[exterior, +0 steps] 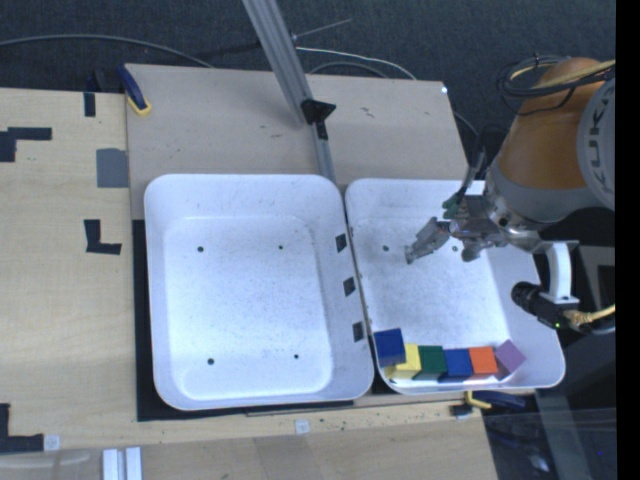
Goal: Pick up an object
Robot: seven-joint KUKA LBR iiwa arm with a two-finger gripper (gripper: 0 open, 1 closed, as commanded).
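1. Two shallow white plastic bins sit side by side on my wooden counter [60, 268]: the left bin [160, 208] and the right bin [520, 298].
2. A slanted metal pole [275, 38] crosses the counter behind them.
3. A row of small blocks lies along the right bin's near wall: dark blue cube [389, 344], yellow block [406, 367], green block [432, 360], blue block [458, 364], orange block [483, 361], purple block [509, 355].
4. My end effector [425, 245] hangs over the right bin's middle, well apart from that row, fingers spread, grasping nothing.
5. My grey, orange-banded arm [550, 158] reaches in from the right.
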